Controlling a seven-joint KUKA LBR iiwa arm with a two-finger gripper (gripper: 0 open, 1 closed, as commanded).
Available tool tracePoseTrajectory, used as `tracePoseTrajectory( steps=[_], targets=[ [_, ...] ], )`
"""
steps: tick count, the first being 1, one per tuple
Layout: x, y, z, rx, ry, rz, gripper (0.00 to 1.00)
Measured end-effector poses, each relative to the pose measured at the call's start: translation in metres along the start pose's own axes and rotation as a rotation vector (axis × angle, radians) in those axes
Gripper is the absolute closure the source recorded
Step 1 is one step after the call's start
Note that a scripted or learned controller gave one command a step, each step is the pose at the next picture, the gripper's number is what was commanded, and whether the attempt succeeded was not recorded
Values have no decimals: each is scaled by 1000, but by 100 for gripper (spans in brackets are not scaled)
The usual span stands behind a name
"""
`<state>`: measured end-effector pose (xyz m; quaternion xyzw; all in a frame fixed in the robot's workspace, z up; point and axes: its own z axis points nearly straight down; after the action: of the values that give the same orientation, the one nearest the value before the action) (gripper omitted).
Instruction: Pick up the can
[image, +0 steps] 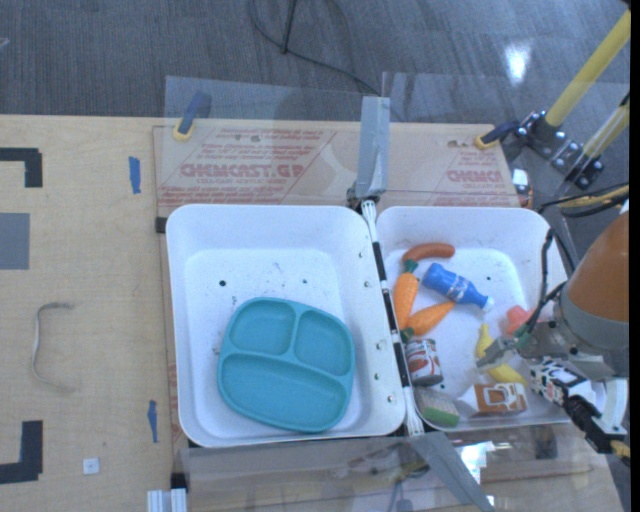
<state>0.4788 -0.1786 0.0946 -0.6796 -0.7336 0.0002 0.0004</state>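
Observation:
The can (423, 360) is small, with a red and white label. It lies at the left side of the right bin (470, 222), close to the divider between the bins and just below an orange carrot (430, 318). My gripper (517, 346) hangs over the right part of the same bin, well to the right of the can and apart from it. It sits among a yellow piece (486, 341) and a red piece (515, 318). The arm's orange band (606, 280) is at the right edge.
The right bin also holds a blue bottle (455, 285), a sausage (432, 250), a second carrot (405, 296), an orange box (497, 397) and a green and white item (438, 408). A teal divided plate (287, 363) lies in the left bin (265, 225).

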Motion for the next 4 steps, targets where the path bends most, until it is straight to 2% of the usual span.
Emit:
tracePoseTrajectory(
  steps=[1,2,3,4],
  targets=[
    [-41,-1,1,-2,6,-138,0],
    [-44,-2,-16,-3,1,-96,0],
    [-41,-1,-3,-1,9,-80,0],
    [-42,-2,-9,-1,2,-124,0]
  ],
)
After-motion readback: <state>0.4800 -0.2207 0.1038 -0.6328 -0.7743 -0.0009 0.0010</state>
